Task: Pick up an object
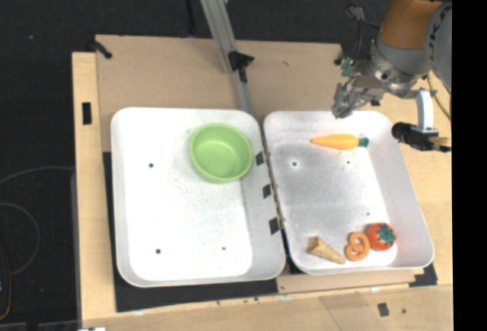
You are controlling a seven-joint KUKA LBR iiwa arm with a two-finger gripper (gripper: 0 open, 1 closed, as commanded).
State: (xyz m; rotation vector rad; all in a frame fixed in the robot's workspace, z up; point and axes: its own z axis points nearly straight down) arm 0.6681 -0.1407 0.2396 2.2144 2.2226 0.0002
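Two bins [122,170] lay before me; the toy carrot [335,141] rested near the right bin's far wall, just below the gripper [344,109], its state unclear. I judged it light, rigid, slippery: grasp across mid-body.

We look down from one fixed camera above the table [152,78], tilted at a slant, far enough back to take in both white bins [137,192] whole. The end effector [347,105] sits toward the upper right of our view, with the bins spread below and left of it.
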